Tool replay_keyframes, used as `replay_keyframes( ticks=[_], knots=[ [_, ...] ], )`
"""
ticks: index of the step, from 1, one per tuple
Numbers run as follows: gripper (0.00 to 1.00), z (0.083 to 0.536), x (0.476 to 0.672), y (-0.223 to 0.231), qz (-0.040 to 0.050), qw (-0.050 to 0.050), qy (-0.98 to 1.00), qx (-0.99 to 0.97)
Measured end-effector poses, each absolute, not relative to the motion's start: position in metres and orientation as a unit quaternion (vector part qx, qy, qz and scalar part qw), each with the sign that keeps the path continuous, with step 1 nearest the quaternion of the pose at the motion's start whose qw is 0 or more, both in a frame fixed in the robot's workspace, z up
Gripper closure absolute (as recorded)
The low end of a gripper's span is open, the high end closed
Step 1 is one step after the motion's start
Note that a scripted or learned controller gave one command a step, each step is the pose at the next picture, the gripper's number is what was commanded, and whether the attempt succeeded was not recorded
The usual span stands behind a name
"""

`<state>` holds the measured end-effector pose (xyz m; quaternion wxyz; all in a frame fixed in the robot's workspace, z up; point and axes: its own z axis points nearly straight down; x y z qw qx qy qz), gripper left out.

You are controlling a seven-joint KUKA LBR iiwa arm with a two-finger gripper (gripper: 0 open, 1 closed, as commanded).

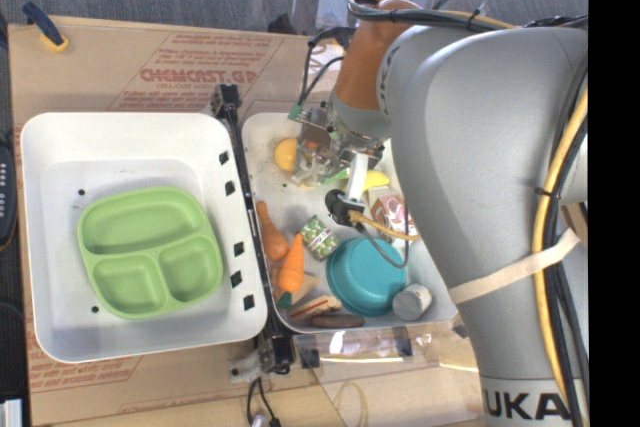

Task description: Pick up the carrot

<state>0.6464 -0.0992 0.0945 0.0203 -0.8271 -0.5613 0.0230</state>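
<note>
Camera view is dominated by the large grey KUKA arm with its orange wrist band [480, 175], which is reached in from the right over the right-hand shallow white plastic bin [262, 130]. That bin is taken as the landmark. To its left, the second shallow white bin [50, 145] is seen, with a light green three-compartment plastic tray [150, 253] laid inside it.

Within the landmark bin, a round teal plastic bowl [365, 277] is placed toward the near right corner, and a small yellow round fruit [286, 154] lies near the far left corner.

The orange toy carrot with a green top [291, 265] is found against the landmark bin's left wall, in its near half, with its long axis running roughly from far to near and slightly slanted, green end toward the near edge.

The two-finger metal gripper [322, 153] is held over the far half of the landmark bin, just beside the yellow fruit. The carrot is therefore judged to lie toward the near edge and slightly left of the gripper, apart from it. Nothing is seen to be held, and how far the gripper is parted cannot be told.
</note>
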Motion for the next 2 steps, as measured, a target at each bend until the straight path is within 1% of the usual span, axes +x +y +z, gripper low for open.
replay_keyframes(
  ticks=[1,2],
  knots=[
    [1.00,0.0899,0.6084,-0.0954,0.0064,0.005,-0.452,-0.892],
    [0.00,0.0901,0.6085,-0.0955,0.0063,0.005,-0.452,-0.892]
  ],
)
